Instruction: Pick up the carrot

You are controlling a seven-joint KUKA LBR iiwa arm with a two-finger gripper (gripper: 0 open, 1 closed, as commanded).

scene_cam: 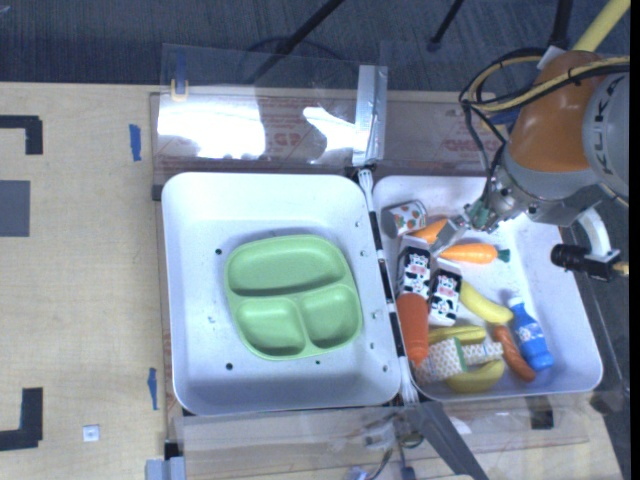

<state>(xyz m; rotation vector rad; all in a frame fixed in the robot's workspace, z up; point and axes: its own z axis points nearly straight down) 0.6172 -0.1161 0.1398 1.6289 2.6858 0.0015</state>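
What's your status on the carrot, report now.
Claw low in right bin, grip state unclear. Carrot lies just below it, not lifted. Milk cartons and banana crowd nearby.

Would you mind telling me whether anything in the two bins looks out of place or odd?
Nothing looks spilled or damaged. The right bin is simply crowded: the carrot, banana and cartons lie jumbled, overlapping. The green tray sits squarely in the left bin.

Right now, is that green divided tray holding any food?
Empty. The green tray in the left bin shows three bare compartments; the carrot and other toy food lie in the right bin.
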